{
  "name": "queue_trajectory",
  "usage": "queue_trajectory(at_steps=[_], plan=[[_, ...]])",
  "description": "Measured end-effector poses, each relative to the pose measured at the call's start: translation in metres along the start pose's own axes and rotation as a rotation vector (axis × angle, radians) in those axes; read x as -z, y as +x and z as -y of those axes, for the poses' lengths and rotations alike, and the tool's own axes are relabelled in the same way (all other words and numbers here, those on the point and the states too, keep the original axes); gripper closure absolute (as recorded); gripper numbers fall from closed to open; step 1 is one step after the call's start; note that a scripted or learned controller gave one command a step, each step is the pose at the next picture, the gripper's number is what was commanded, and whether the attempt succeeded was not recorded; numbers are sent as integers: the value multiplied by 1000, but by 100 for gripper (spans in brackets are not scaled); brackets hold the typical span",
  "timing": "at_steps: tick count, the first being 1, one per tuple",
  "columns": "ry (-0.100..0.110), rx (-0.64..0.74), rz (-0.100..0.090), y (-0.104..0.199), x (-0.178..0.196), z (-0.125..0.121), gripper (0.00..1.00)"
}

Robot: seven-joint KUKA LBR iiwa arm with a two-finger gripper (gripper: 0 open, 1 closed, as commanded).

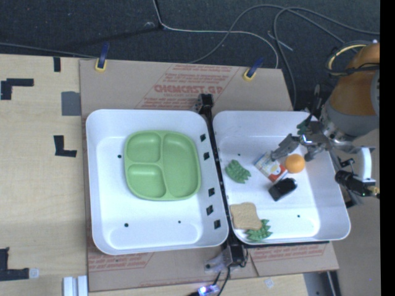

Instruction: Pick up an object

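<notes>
My gripper (285, 154) over the right shallow white bin (308, 227), finger state unclear, small orange ball (295, 163) just right of its tip, red-and-white packet (270, 167) beneath it, black block (282, 189) just below the ball, green leafy piece (237, 171) left of it

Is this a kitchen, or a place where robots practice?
Probably a robot practice lab, not a kitchen. A robot arm reaches over two white bins clamped onto cardboard. Inside are pretend foods and a green divided plate, and loose cables trail behind.
</notes>
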State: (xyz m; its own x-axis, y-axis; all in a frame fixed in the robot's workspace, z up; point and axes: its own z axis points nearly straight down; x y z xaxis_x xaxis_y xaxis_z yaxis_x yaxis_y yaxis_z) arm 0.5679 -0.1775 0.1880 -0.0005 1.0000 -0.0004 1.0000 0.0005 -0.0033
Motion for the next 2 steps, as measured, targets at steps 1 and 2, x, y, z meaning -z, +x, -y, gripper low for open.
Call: queue_trajectory(at_steps=[1,2], plan=[[2,1,0,2,-44,2,0],[2,1,0,3,-97,2,0]])
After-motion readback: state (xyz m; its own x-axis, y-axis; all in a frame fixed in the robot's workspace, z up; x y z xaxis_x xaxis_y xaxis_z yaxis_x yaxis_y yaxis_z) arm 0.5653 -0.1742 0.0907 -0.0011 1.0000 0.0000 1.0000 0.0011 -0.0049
